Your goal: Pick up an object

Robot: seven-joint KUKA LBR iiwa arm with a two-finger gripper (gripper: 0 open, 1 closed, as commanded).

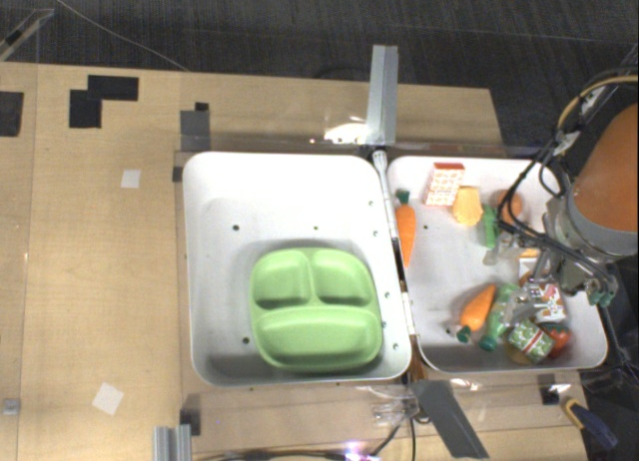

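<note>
Gripper low over right bin, near its right wall; state cannot tell. Red-white packet just below it, touching or just beside; hold not visible. Green bottle and green-red pile near, at bin's lower right. Orange carrot left of bottle. Second carrot along bin's left wall. Yellow piece and red-white card at top. Left bin holds green divided tray, upright, toward front.
</note>
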